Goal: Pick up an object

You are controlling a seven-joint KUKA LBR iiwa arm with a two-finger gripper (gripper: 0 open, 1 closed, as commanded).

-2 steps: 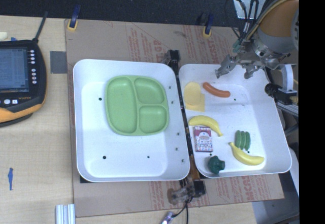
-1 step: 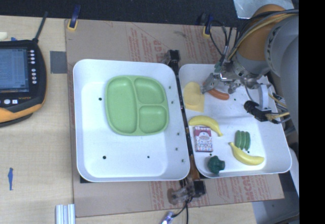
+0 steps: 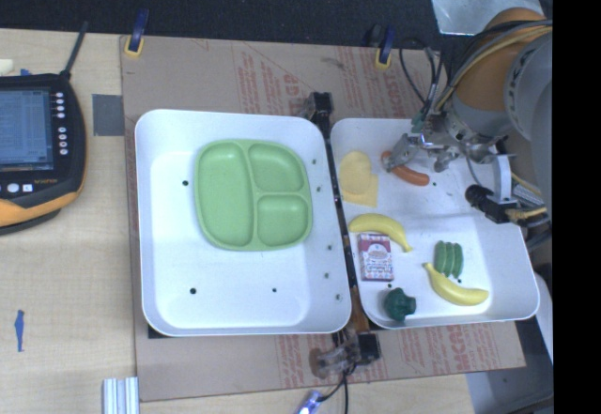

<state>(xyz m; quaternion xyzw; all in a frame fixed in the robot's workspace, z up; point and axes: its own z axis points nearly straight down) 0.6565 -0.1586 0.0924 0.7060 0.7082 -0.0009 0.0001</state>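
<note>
A: Where's the gripper (image 3: 413,151)?

B: Far end of the right bin (image 3: 507,304), low over the hot dog (image 3: 410,176). Arm (image 3: 498,74) comes in from the right, orange band up by the wrist.

A: Got anything in it?

B: Can't tell. Fingers are small and blurry there, so can't say open or closed. They sit right above the sausage, at its left end; touching or not, can't say.

A: Rest of that bin?

B: Yellow cheese wedge (image 3: 358,177) by the left wall, just left of the hot dog. Banana (image 3: 380,229) below that, then a small red carton (image 3: 376,258) touching under it. Broccoli piece (image 3: 398,303) near the front edge. 2nd banana (image 3: 456,287) front right w/ a green pepper (image 3: 449,258) just above it.

A: Left bin (image 3: 169,309)?

B: Green divided plate (image 3: 252,193), 3 compartments, lying flat toward the far side.

A: Outside the bins?

B: Teach pendant (image 3: 38,145) on the bench at far left. Cardboard sheet (image 3: 235,74) under both bins, clamped at the far edge.
</note>
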